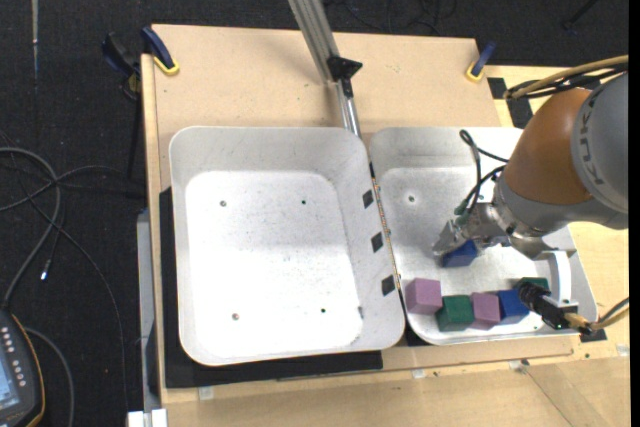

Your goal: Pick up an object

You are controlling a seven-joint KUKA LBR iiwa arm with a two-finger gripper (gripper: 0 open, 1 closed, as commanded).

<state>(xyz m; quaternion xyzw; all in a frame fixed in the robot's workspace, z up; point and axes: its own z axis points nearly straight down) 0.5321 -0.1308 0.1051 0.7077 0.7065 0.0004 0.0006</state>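
Note:
My gripper [456,243] is low over the middle of the right bin [420,160], and a small blue block [461,256] sits between its fingertips. The fingers are shut on that block. Along the bin's front edge lies a row of other blocks: a purple one [425,293], a green one [455,312], a second purple one [486,308] and another blue one [513,303]. The arm's orange band [550,150] and grey wrist hide part of the bin's right side.
The left bin [200,155] lies beside the right one, and their rims meet at a clipped seam [378,240]. A metal pole [305,0] slants in from the top. Clamps sit at the bench's back corners.

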